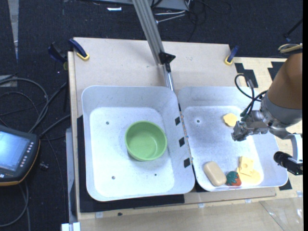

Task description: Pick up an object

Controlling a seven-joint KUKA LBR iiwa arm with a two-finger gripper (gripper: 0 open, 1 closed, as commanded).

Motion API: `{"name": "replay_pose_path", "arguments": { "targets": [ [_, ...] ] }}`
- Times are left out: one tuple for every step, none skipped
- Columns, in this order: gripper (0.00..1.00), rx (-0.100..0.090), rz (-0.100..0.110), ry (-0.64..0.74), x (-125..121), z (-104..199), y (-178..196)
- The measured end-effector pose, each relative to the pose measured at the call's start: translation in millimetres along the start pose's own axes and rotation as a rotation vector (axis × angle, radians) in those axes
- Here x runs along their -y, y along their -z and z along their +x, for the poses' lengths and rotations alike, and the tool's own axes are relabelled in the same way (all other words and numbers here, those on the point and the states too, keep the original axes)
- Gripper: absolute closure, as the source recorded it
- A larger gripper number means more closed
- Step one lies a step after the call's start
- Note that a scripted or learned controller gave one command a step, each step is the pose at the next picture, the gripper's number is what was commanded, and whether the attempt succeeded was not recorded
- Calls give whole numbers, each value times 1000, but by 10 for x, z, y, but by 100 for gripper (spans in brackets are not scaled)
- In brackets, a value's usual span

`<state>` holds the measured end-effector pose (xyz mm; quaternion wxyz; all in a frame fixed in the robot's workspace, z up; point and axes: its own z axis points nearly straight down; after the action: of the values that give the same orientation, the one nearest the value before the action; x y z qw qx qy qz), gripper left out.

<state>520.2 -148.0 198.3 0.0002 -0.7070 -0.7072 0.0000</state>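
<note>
Yellow piece (230,119), small, probably light and stiff, just beside the gripper (239,134).
An edgewise grasp is judged best; the gripper's state cannot be told.

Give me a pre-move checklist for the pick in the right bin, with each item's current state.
1. Hand is over the right bin: ok.
2. Target within reach: yellow piece lies just beside the hand: ok.
3. Hand opening: cannot tell.
4. Anything already held: cannot tell.
5. Other candidates apart from the hand: beige soap-like bar, small red and green item and yellow cheese-like wedge sit near the bin's front edge: ok.
6. Green bowl in the left bin, away from the arm's path: ok.
</note>
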Motion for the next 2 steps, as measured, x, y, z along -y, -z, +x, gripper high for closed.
{"name": "replay_pose_path", "arguments": {
  "targets": [
    [0, 0, 0, 0, 0, 0, 0],
    [0, -1, 4, 0, 81, 67, -490]
  ]
}}
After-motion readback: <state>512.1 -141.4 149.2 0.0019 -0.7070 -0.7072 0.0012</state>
